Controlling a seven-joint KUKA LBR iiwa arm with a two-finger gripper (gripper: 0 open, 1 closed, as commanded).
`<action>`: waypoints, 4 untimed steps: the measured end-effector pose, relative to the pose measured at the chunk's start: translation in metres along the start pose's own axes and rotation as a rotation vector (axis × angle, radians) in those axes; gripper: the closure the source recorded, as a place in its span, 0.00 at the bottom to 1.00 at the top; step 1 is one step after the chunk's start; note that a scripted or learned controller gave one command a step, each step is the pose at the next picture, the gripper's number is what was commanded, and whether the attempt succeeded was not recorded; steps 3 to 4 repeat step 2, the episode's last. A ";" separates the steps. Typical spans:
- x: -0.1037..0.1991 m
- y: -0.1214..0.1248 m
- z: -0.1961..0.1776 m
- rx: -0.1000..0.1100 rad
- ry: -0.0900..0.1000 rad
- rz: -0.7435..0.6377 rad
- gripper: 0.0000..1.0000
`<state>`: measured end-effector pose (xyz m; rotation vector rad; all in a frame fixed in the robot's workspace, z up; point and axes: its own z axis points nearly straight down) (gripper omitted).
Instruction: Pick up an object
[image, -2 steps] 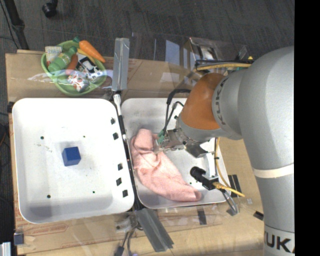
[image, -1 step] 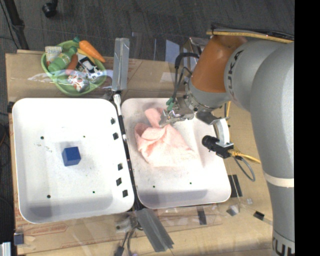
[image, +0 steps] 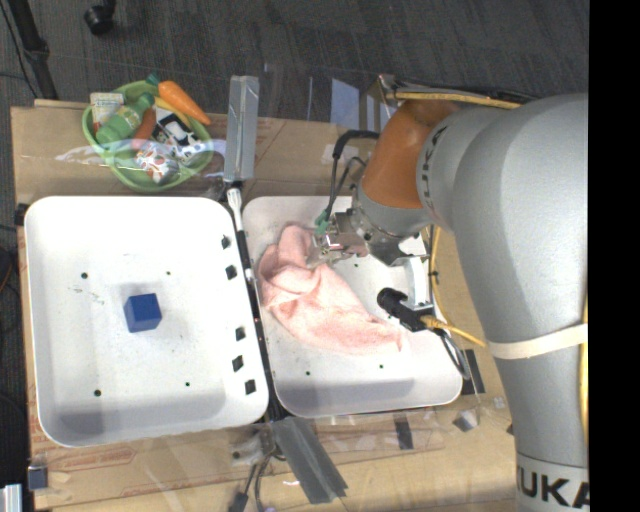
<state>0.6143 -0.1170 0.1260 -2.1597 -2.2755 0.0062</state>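
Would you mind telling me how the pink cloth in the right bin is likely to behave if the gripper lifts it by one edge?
The pink cloth lies crumpled in soft folds, so it is probably floppy and would drape and hang rather than hold its shape. It looks thin, so likely light. With the gripper at its upper edge, a pinch may catch just one fold.

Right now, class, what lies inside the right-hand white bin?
A crumpled pink cloth lies on the right bin floor, with the gripper at its upper edge. Anything beneath the cloth is covered and cannot be seen.
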 end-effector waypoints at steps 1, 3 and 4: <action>0.032 0.006 -0.066 -0.004 0.000 -0.095 1.00; 0.045 0.019 -0.067 -0.005 -0.001 0.010 1.00; 0.045 0.019 -0.067 -0.005 -0.001 0.010 1.00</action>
